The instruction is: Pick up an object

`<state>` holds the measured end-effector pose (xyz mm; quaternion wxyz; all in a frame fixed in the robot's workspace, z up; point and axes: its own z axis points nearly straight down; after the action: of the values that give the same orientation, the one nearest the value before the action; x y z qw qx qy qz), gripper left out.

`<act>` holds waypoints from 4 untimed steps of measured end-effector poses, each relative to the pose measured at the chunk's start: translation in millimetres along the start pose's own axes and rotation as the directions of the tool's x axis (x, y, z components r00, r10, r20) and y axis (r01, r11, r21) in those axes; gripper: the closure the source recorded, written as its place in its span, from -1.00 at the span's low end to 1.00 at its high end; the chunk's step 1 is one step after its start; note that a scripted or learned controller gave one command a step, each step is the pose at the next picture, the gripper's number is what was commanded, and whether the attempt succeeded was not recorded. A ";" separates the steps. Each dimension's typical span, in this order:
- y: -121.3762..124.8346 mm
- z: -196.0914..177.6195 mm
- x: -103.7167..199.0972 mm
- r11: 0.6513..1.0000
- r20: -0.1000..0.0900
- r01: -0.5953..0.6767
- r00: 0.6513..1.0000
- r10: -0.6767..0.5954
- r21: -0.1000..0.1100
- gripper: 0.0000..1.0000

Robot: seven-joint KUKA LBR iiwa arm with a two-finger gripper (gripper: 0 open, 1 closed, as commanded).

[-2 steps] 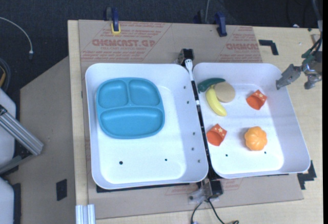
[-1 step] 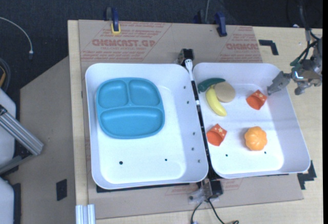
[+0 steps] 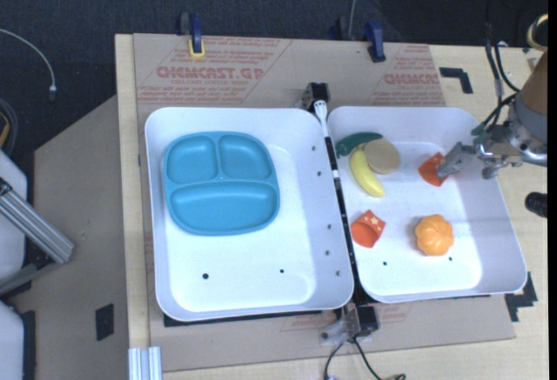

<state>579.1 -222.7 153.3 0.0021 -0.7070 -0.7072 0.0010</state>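
Gripper (image 3: 451, 163) reaches in from the right over the right bin (image 3: 487, 278), its tip touching a small red piece (image 3: 431, 170); whether it is apart or clamped I cannot tell. Nearest in that bin lie a red-orange block (image 3: 368, 229) and an orange fruit (image 3: 433, 235), well apart, so each looks easy to pick; farther back a banana (image 3: 365, 173), a tan disc (image 3: 382, 157) and a green piece (image 3: 357, 142) touch one another. Left bin (image 3: 174, 283) carries a blue divided plate (image 3: 222, 183), likely just set aside.
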 end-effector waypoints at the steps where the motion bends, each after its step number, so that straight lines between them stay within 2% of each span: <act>1: 4.2 58.3 7.7 1.000 0.000 0.001 1.000 -0.001 -0.001 -1.00; 2: 5.2 44.8 6.9 1.000 0.003 0.001 1.000 -0.001 -0.007 1.00; 4: -6.6 -56.8 15.3 1.000 0.004 0.001 1.000 -0.001 -0.010 1.00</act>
<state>572.7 -207.6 210.2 -0.0030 -0.7066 -0.7076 -0.0010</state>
